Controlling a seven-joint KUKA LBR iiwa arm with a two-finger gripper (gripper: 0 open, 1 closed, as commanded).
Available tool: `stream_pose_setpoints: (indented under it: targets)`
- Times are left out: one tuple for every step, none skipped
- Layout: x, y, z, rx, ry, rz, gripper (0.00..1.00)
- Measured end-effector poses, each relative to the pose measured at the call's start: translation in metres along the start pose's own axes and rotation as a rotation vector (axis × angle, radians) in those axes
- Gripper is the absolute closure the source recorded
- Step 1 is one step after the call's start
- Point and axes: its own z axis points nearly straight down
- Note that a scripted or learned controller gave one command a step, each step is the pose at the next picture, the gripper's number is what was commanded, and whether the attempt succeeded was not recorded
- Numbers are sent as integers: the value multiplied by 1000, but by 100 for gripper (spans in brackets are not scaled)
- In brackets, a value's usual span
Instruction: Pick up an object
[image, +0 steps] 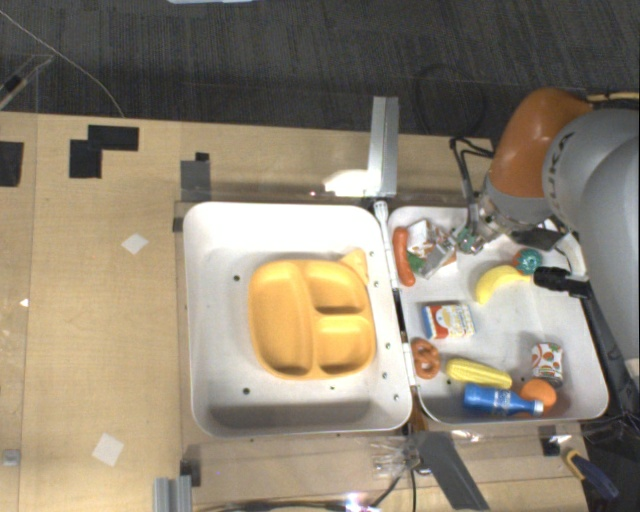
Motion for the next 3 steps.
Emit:
stream_pose_setpoints:
  targets:
    - [7, 4, 1, 7, -10, 24, 0]
    - [7, 6, -12, 7, -13, 16, 100]
    - [62, 53, -102, -13, -16, -10, 100]
